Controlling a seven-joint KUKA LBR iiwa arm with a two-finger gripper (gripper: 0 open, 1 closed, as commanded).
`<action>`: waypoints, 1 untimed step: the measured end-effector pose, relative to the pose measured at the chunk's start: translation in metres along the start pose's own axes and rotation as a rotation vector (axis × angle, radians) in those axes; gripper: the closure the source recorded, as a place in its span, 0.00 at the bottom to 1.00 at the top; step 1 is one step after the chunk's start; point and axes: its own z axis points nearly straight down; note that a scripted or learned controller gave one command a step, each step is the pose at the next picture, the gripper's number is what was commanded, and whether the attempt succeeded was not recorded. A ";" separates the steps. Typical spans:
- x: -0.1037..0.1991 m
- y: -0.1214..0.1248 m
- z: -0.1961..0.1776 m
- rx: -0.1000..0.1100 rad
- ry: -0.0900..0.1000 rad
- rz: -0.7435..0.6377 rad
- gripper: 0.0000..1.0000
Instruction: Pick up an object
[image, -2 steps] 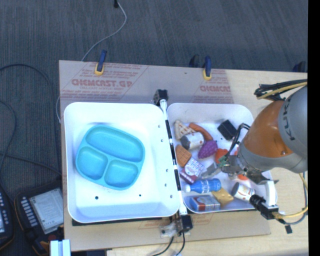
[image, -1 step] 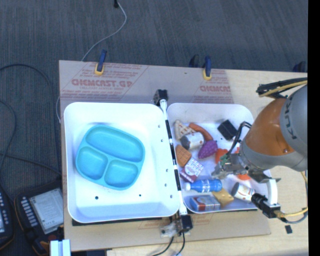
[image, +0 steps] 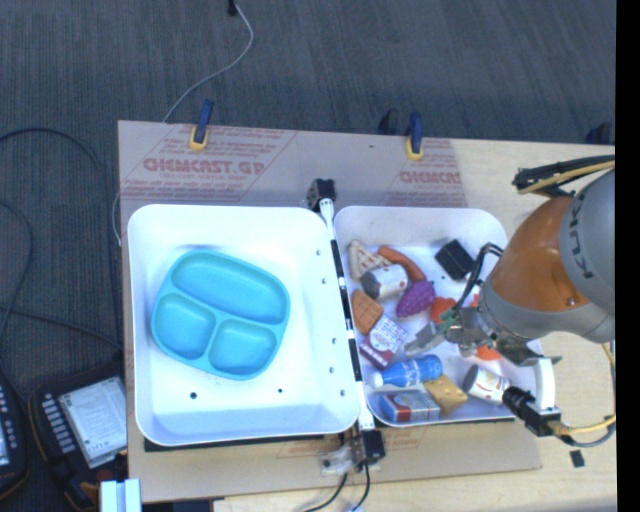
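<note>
Dark grey carpet surrounds a brown board bench (image: 300, 160) carrying two shallow white bins. Filling much of the left bin (image: 240, 225) is a blue divided plate (image: 220, 313). From the right, the grey arm (image: 560, 270) with its orange band reaches over the right bin (image: 420, 215), crowded with small items: a purple toy (image: 416, 297), a blue bottle (image: 410, 372), a black block (image: 453, 258). Over that clutter sits the gripper (image: 447, 330); whether it is spread or closed I cannot tell.
</note>
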 end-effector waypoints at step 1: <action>0.000 0.001 -0.009 0.001 0.000 -0.001 1.00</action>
